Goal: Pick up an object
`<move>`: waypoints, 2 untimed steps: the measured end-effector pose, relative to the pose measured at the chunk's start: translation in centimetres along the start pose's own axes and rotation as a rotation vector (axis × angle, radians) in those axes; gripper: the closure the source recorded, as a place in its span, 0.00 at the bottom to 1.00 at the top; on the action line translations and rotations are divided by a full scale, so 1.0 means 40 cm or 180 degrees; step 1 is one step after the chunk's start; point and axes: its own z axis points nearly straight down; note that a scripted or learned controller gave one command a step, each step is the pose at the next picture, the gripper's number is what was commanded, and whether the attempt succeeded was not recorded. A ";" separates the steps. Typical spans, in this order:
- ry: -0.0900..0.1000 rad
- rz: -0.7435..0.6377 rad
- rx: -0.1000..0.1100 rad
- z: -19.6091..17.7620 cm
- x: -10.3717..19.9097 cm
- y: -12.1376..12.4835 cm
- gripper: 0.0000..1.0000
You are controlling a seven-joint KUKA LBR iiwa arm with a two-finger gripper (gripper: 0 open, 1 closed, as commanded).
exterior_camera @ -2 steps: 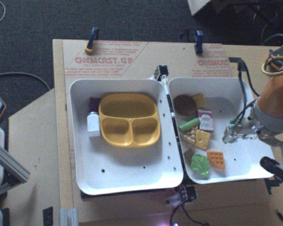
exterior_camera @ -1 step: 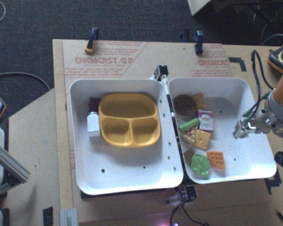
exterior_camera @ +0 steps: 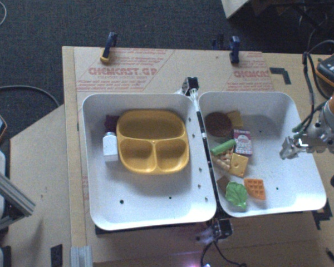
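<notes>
Bench carries two shallow white bins side by side: left bin (exterior_camera: 94, 166) and right bin (exterior_camera: 300, 177). Arm enters from the right; the gripper (exterior_camera: 289, 147) sits over the right bin's right-hand area, near its right wall, above bare bin floor. Whether the gripper is open or closed: cannot tell, detail too small; no obj. seen in it. Pick candidates lie clustered along the right bin's left side, well apart from the gripper. Top of cluster: dark brown round patty (exterior_camera: 218, 123), w/ a tan flat piece (exterior_camera: 235, 118) touching its right edge. Below: green pod-shaped item (exterior_camera: 223, 147) just beside a small pink/white carton (exterior_camera: 243, 142). Next down: yellow cheese-like block (exterior_camera: 238, 164), then a small brown piece (exterior_camera: 222, 183). Bottom of cluster: green leafy item (exterior_camera: 236, 194) beside an orange waffle piece (exterior_camera: 255, 188). Left bin holds a yellow divided tray (exterior_camera: 152, 141), three compartments, approx. centred toward the bin's upper half. A small white bottle (exterior_camera: 110, 146) stands just beside the tray's left edge; a dark purple item (exterior_camera: 111, 122) lies above the bottle, partly hidden by the tray.
</notes>
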 end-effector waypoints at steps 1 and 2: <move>0.0007 -0.0016 0.0000 -0.020 0.106 0.075 1.00; 0.0008 -0.0016 0.0002 0.008 0.196 0.188 1.00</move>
